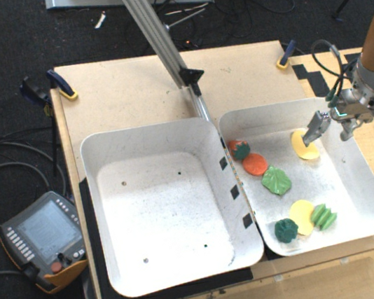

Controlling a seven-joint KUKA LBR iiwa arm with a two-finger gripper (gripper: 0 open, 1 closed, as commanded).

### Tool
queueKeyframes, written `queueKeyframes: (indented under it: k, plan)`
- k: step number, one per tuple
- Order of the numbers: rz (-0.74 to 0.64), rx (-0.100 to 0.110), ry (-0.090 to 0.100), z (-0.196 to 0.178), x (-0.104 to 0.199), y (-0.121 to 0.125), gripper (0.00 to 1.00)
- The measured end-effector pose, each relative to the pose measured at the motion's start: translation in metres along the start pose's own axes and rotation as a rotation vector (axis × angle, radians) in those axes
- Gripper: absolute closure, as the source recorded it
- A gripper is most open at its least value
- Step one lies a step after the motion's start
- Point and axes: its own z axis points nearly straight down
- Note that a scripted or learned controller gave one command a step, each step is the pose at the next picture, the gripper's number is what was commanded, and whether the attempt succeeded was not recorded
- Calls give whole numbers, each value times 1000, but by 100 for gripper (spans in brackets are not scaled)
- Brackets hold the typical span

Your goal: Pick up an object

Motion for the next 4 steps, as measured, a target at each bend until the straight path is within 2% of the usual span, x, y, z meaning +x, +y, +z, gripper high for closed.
queueKeyframes:
  k: [1, 3, 4]
  plan:
    - [0, -3, -1, -2, 0, 0, 0]
    - [1, 0, 0, 87, 6, 9, 0]
    - [3, 0, -1, 145, -1, 11, 0]
